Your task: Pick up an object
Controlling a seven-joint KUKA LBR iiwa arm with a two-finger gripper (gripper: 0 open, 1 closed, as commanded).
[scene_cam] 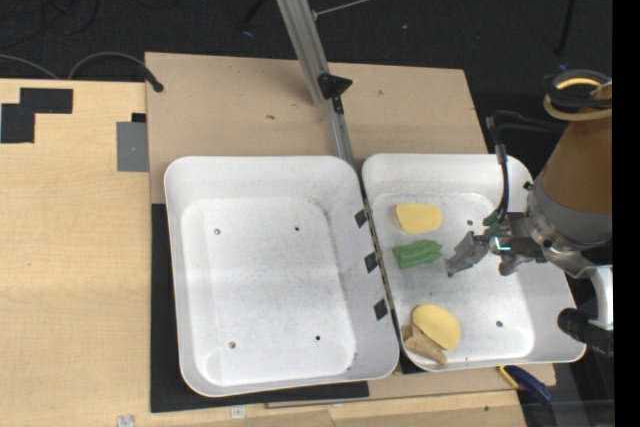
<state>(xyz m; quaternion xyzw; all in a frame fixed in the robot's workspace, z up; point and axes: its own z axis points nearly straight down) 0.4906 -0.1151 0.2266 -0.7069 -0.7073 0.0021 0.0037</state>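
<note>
Gripper (pixel 470 255) low over right bin (pixel 520 340) at frame centre-right, jaw state can't tell, nothing seen held; green block (pixel 417 254) just left of it, probably the pick target since it's nearest, w/ yellow pieces (pixel 418 217) above & below.

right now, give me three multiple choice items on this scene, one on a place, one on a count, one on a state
1. Where does the green object lie?
A. left bin
B. right bin
C. on the bench

2. How many yellow objects are in the right bin?
A. one
B. two
C. four

3. Where is the gripper?
A. over the right bin, beside the green object
B. over the left bin
C. away from both bins

Answers: 1 B, it sits between the yellow pieces there. 2 B, one far, one near. 3 A, it hangs just right of the green object.
</note>
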